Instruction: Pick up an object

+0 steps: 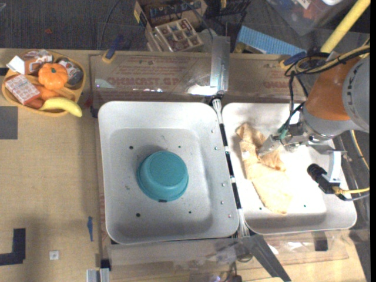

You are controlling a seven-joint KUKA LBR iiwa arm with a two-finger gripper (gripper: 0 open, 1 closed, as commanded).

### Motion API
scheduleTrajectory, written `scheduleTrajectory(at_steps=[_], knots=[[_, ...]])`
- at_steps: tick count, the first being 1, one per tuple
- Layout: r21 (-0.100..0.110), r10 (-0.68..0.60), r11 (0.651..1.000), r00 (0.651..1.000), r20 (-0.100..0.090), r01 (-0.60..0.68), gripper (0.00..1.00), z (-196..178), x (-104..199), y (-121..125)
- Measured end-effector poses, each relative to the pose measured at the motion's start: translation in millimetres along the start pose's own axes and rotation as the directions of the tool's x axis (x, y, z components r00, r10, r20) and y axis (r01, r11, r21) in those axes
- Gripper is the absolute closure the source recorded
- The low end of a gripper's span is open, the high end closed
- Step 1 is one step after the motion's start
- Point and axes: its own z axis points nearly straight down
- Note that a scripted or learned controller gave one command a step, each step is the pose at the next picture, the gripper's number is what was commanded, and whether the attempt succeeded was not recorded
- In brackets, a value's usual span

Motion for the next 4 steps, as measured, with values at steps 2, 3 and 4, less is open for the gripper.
scheduleTrajectory(at_steps=[2,3,4], knots=[[-0.005,-0.250,0.968,0.968,0.000,0.250,1.00,-12,30,1],[-0.005,-0.250,0.968,0.968,0.001,0.250,0.00,-12,30,0],[0.001,-0.426,0.905,0.905,0.002,0.426,0.00,0,44,0]])
